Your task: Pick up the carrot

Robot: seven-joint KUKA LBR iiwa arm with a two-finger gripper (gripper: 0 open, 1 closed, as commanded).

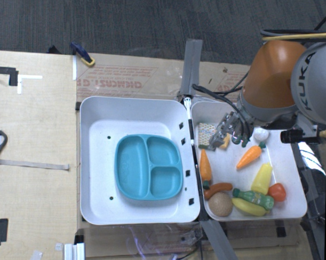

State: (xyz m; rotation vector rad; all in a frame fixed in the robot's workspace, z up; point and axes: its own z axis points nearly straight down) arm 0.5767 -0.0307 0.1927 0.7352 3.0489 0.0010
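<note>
The carrot [249,157], orange with a small green top, lies tilted in the right bin [293,214], near its middle. My gripper [230,139] hangs over the back left part of that bin, up and to the left of the carrot and apart from it. Its fingers are open and hold nothing. A second long orange piece [205,165] lies along the bin's left wall.
Around the carrot lie a white bulb [260,135], a yellow piece [261,178], a red tomato [277,192], a green vegetable [254,198], a banana [248,207], a brown round piece [220,204], a sausage [218,188] and a checkered piece [205,134]. The left bin [93,151] holds a blue divided tray [149,167].
</note>
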